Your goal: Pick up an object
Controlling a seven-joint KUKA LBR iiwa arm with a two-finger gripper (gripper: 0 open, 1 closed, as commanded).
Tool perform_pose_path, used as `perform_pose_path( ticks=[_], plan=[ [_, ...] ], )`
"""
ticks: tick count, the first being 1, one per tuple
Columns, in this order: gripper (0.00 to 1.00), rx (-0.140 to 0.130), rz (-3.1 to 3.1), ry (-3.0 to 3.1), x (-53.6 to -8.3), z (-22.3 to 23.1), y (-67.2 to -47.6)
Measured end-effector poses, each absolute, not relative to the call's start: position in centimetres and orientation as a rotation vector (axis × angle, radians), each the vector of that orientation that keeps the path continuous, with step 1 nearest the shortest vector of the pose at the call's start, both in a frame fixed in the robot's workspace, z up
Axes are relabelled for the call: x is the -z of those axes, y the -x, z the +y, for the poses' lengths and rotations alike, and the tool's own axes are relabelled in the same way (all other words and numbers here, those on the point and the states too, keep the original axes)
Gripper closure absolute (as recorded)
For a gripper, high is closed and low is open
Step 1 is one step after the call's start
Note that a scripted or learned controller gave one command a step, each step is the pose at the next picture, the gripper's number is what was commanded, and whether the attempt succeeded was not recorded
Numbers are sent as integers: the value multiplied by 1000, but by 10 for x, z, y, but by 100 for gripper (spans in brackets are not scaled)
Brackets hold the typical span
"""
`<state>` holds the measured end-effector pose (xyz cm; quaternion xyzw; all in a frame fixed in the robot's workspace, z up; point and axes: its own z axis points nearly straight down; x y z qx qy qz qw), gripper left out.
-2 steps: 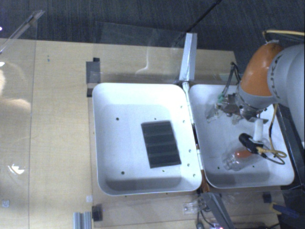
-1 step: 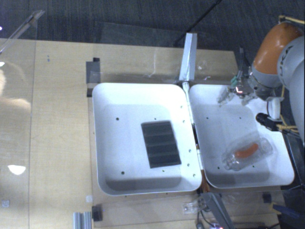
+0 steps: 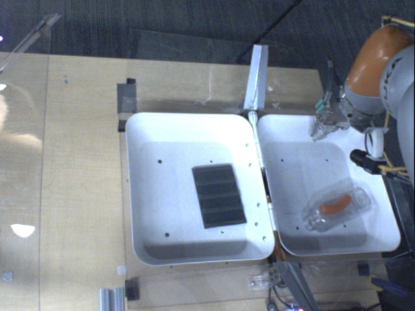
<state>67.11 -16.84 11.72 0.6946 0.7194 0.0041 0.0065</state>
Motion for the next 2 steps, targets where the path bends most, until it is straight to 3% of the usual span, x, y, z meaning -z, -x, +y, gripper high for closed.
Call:
perform_pose_path(
  ticks=[1,2],
  plan=[
    [0,-12,2252,-2173,-117,-168,-671],
    [0,-7,2166,-2265,-89,-189,-598]
  ],
)
